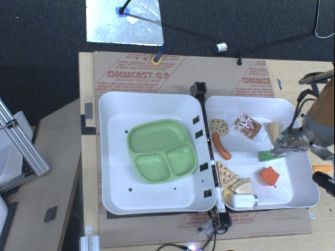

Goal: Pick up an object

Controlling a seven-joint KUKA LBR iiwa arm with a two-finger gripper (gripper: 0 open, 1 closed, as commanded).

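The right bin [298, 190] holds several toy foods: a cookie [219, 125], a red sausage [221, 146], a red-and-white packet [247, 126], a cone [274, 131], a small green piece [265, 154], an orange block [269, 176], a pizza slice [225, 172], a bread wedge [238, 185] and a white block [243, 200]. My gripper [285, 144] is low in the right half of this bin, its tip right beside the green piece's right end. I see nothing lifted off the bin floor. The grey arm [322, 122] comes in over the bin's right rim.
The left bin [112, 114] bears a green compartment plate [159, 150]. A black divider [205, 140] with clips runs between the bins. A shiny metal sheet [124, 14] lies beyond the bench, and cables hang near the arm at the right.
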